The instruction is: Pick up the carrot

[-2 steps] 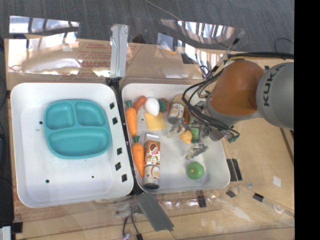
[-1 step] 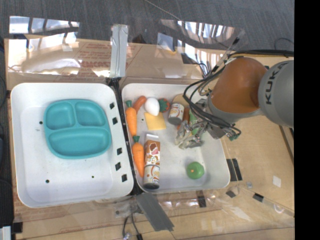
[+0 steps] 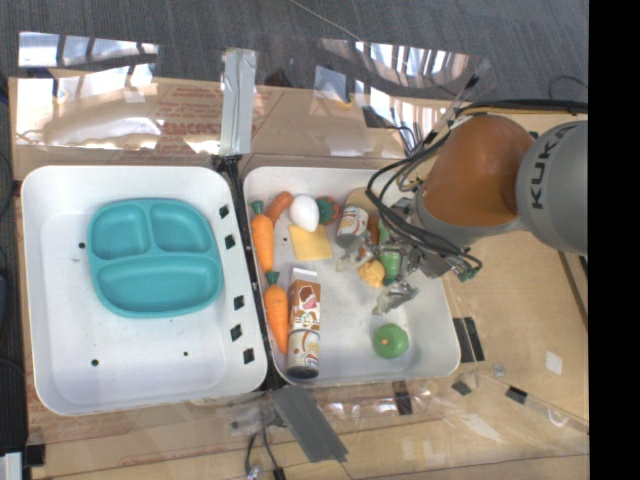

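Jaws well right of the carrot (image 3: 262, 242), right bin (image 3: 440, 353).

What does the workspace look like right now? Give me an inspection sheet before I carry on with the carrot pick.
Surface: two white bins side by side, left bin and right bin, on a bench.
Job's things: two carrots along the right bin's left wall, upper carrot and lower carrot; neither is gripped.
Clutter: teal divided plate in the left bin; in the right bin an egg, yellow block, bottle lying down, green apple, small can.
End effector: low over the right bin's right half, apart from both carrots.
Cables: black leads looped at the wrist.
Surroundings: grey carpet, tape strips.
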Controlling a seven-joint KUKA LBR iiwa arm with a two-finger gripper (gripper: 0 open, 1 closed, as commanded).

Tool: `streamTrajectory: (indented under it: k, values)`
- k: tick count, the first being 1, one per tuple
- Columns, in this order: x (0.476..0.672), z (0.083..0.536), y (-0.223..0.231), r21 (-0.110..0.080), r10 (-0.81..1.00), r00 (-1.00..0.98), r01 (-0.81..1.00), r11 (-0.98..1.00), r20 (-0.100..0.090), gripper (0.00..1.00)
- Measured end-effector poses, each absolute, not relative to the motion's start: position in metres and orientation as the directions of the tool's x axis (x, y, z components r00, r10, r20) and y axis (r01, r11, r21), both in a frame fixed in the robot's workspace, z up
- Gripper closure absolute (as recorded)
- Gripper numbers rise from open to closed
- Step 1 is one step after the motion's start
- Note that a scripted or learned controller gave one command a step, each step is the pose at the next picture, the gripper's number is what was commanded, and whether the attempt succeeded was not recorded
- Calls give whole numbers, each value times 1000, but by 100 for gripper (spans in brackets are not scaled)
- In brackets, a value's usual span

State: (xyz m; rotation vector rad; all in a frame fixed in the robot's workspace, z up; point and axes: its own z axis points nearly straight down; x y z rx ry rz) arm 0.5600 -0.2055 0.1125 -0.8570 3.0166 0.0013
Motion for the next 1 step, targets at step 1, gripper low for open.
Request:
streamTrajectory:
  k: [1]
  values:
    - [565, 92, -208, 1, -584, -812, -584, 812, 0, 0]
